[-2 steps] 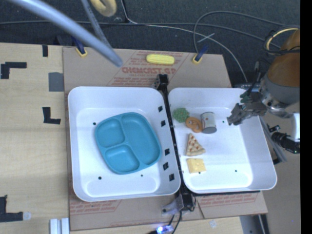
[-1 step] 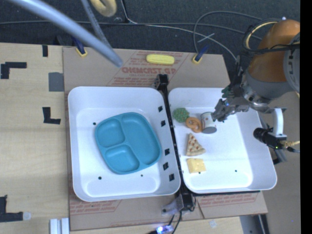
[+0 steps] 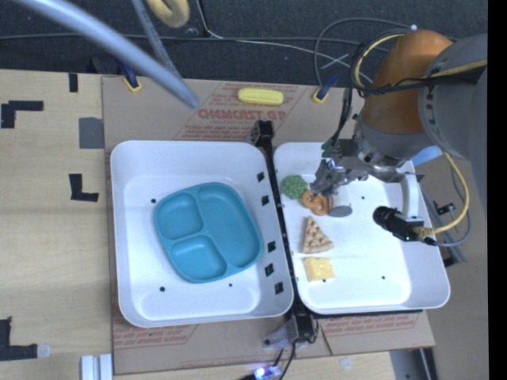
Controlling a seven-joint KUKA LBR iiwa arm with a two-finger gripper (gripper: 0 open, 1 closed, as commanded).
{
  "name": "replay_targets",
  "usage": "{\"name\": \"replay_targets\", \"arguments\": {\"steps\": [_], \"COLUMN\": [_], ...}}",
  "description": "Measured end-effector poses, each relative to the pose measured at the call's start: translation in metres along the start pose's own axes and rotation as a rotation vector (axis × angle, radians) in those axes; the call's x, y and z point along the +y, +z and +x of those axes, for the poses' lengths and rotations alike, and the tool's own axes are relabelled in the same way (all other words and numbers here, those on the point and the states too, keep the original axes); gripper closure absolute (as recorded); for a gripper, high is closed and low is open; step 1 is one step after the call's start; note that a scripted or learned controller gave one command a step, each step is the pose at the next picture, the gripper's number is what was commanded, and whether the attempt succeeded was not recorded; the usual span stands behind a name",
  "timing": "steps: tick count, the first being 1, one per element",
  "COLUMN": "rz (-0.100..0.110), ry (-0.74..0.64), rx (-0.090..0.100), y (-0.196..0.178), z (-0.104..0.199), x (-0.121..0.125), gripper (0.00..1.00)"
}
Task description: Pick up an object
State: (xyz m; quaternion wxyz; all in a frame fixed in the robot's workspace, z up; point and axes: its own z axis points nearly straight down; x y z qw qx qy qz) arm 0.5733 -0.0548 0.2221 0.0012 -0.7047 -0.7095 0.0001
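In right bin (image 3: 412, 287), gripper (image 3: 326, 187) poised low over pretzel toy (image 3: 315, 203), beside green piece (image 3: 294, 186), prob. lining up a grab; finger state can't be told.

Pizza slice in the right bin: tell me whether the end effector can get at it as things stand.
Probably yes. The pizza slice lies flat with nothing on top, apart from the cracker below it, and the end effector hangs just above it in the same bin.

A pale wooden surface (image 3: 47, 236) carries a brown cardboard sheet (image 3: 222, 113) with red lettering; black tape marks (image 3: 22, 111) dot the wood toward nine o'clock; at twelve o'clock a dark floor (image 3: 277, 14) lies crossed by thin cables (image 3: 238, 38); lighting even.
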Motion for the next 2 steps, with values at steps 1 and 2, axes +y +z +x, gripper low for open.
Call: {"name": "replay_targets", "arguments": {"steps": [1,2], "rz": [-0.001,0.000], "ry": [-0.001,0.001], "rx": [0.000,-0.001], "y": [-0.002,0.009], "z": [0.056,0.109], "x": [0.020,0.027], "gripper": [1.00,1.00]}}
